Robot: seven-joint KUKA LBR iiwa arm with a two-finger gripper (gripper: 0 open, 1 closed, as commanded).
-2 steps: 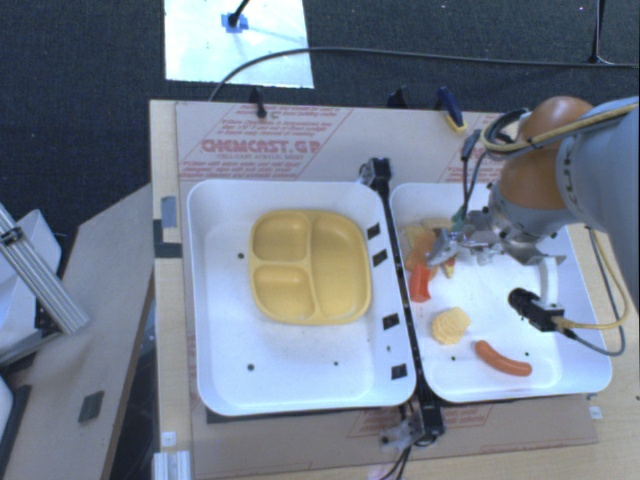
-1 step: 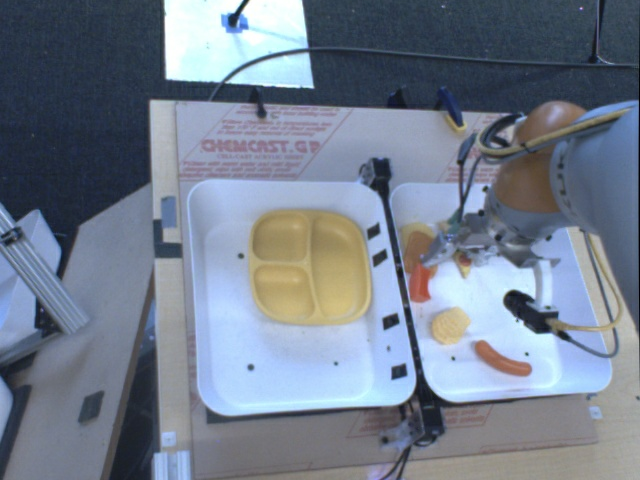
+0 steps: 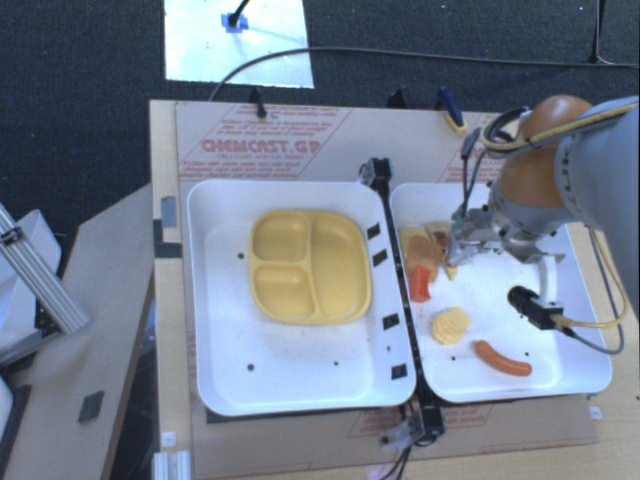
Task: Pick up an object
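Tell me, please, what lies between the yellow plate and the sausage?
In the camera view, the bins' divider and a yellow ridged piece lie between yellow plate and sausage.

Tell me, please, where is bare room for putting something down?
Left bin: bare floor around the yellow plate. Right bin: a free patch beyond the sausage. Crowded near the divider, around the claw, red piece and ridged yellow piece.

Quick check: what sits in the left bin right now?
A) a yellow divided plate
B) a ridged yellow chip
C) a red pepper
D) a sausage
A: the yellow divided plate lies alone in the left bin; the small food items lie in the right bin.
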